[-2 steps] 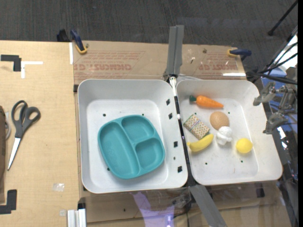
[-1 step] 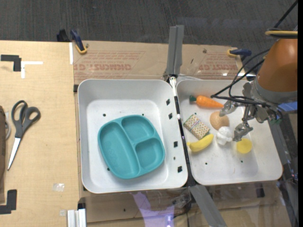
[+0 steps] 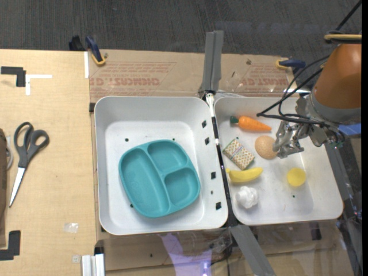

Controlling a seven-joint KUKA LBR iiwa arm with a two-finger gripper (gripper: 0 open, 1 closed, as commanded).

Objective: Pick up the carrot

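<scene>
The carrot (image 3: 253,124), orange with a green top at its left end, lies near the back of the right bin (image 3: 322,206). My gripper (image 3: 286,144) hangs low in that bin, to the right of and a little in front of the carrot, close beside a tan egg-shaped object (image 3: 265,147). Nothing shows between the fingers, and the carrot is apart from them.
The right bin also holds a checkered cracker block (image 3: 238,153), a banana (image 3: 245,175), a white crumpled item (image 3: 248,197) and a yellow lemon (image 3: 296,177). In the left bin (image 3: 109,171) lies a teal divided plate (image 3: 159,177). Scissors (image 3: 24,151) rest on the bench at left.
</scene>
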